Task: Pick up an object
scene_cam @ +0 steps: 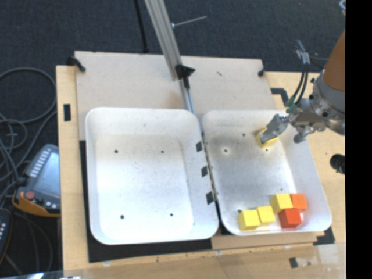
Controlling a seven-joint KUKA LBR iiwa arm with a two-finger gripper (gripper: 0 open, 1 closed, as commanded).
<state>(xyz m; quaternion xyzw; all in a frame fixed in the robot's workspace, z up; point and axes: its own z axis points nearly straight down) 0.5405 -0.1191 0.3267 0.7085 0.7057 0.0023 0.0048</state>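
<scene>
My gripper [268,135] reaches in from the right over the upper part of the right bin [232,173]. It is shut on a small yellow block [267,138], which shows at the tips of the grey fingers [276,125] and is partly covered by them. At the bin's front right corner lie three more yellow blocks [250,218] [265,214] [283,201] and two orange blocks [290,217] [299,201], packed close together.
The left bin [99,156] lies beside the right one, with black clips [204,171] along the shared edge. A slanted metal post [165,34] rises from behind the bins. Cables and a handheld pendant [40,176] lie off the bench to the left.
</scene>
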